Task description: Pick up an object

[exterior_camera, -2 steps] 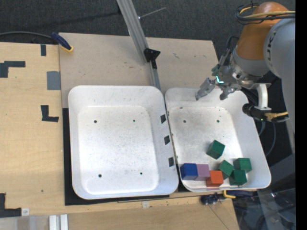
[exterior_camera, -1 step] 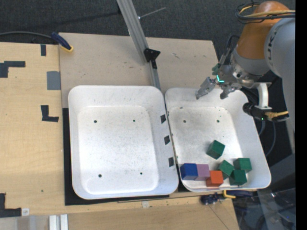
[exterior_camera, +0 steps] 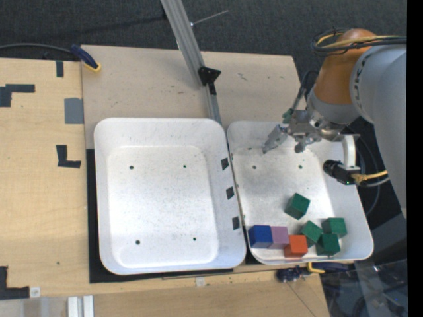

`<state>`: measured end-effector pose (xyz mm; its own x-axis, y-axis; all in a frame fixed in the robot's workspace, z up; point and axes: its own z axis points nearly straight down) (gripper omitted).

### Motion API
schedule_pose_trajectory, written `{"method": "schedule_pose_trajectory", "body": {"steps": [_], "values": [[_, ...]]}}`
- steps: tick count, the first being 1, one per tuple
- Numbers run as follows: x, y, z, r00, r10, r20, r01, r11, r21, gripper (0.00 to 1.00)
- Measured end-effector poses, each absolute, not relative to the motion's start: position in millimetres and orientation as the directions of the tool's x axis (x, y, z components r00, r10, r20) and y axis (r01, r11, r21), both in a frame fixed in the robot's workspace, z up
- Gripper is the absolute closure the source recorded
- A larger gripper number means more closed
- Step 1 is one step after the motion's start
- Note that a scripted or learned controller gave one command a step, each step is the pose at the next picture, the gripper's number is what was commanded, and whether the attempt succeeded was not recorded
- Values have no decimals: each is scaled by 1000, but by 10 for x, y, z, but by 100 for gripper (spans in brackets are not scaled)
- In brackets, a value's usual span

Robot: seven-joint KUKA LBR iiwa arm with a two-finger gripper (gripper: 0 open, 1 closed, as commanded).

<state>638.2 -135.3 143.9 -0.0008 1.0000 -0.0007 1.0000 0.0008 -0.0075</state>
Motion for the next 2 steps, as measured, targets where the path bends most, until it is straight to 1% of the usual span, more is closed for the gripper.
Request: {"method": "schedule_pose_trajectory", "body": {"steps": [1,2], "values": [[6363,-1344,891,-1,1000,0,1000,1,-7,0],[6380,-1334,1029,-3,1000,0,1000,3,-2,100]]}}
